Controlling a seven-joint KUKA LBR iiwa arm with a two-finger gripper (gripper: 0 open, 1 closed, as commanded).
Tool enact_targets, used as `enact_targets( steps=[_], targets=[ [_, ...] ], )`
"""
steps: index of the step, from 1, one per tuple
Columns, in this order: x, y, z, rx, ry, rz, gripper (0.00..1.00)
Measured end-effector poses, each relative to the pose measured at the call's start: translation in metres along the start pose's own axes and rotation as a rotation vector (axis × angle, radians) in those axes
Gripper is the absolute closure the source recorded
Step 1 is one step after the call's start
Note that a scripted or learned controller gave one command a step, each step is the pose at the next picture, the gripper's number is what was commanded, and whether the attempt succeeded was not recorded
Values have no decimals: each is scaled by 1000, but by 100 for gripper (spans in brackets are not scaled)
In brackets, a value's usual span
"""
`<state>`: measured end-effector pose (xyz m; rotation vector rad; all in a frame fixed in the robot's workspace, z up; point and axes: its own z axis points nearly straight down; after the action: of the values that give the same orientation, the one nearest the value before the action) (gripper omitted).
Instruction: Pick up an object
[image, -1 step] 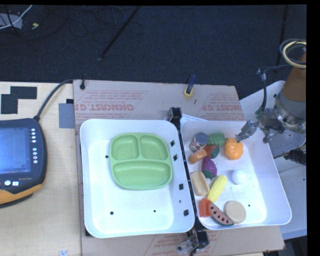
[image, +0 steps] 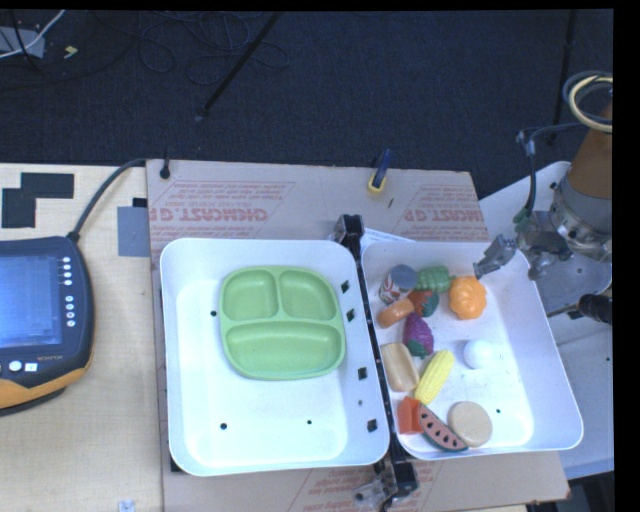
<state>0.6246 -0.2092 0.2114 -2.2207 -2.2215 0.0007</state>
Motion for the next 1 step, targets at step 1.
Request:
enact_targets(
  steps=[1],
  targets=[
    [9,1,59,7,3,-1,0]
  ],
)
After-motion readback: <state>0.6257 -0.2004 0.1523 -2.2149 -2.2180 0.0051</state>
